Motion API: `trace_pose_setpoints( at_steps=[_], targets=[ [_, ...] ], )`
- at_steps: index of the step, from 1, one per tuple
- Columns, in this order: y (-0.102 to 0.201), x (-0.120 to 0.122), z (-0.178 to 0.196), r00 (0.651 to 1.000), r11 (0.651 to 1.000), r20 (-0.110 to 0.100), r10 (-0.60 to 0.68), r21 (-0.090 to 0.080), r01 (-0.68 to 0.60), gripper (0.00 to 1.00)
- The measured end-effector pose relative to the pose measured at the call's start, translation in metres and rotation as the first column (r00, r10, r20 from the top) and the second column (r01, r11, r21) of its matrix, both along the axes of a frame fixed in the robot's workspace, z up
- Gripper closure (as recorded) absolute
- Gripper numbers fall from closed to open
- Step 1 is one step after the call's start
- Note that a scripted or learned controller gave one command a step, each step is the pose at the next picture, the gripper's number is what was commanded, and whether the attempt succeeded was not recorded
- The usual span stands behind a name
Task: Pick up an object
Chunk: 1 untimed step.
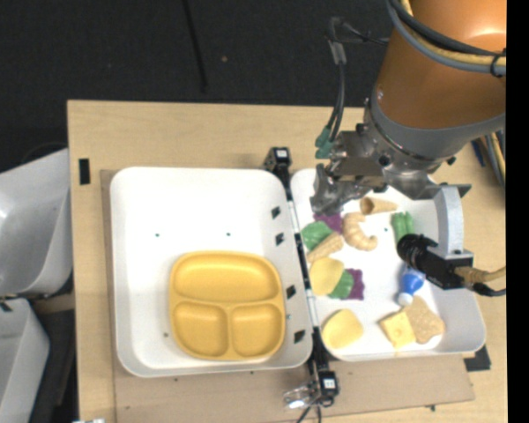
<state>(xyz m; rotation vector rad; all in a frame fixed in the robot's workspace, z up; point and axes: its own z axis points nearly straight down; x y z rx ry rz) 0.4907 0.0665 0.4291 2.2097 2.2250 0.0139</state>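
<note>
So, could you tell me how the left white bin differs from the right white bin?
The left white bin bears one thing, a yellow divided plastic tray; the right white bin bears many small toy foods. The grey arm's gripper hangs over the right bin, not the left. Both are shallow and white.

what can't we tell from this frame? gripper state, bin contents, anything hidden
- Gripper: in the camera view the wrist body above covers most of it, so its state and any contact can't be read.
- Right bin: its far corner is hidden under the arm.
- Toy pile: pieces overlap and are small; several can't be identified.
- Blue item: partly covered by the black fitting.
</note>
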Motion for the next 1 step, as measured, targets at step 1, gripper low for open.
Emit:
trace_pose_setpoints(
  at_steps=[1],
  targets=[
    [-0.0028,0.0,0.0063,1.0,1.0,-0.008,0.005,-0.004,-0.005,1.0]
  ],
)
